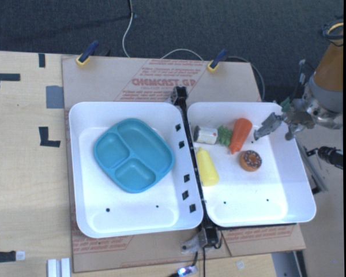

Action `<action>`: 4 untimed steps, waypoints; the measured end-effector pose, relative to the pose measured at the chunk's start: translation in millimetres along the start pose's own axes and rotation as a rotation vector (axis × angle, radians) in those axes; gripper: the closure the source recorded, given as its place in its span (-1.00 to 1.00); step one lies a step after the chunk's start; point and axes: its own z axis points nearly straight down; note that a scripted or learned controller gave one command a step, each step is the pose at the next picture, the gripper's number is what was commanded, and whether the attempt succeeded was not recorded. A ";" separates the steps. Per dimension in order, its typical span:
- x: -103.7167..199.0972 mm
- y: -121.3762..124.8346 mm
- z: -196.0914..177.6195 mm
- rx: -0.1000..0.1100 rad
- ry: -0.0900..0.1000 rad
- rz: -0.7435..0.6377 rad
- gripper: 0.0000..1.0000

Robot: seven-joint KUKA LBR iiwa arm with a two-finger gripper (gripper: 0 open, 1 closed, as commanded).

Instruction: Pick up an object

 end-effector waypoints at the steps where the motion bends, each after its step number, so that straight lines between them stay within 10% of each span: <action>1: 0.3 1.9 -4.7 -0.008 -0.002 -0.003 -1.00; 4: -11.1 -11.3 151.4 -0.009 -0.003 -0.003 -1.00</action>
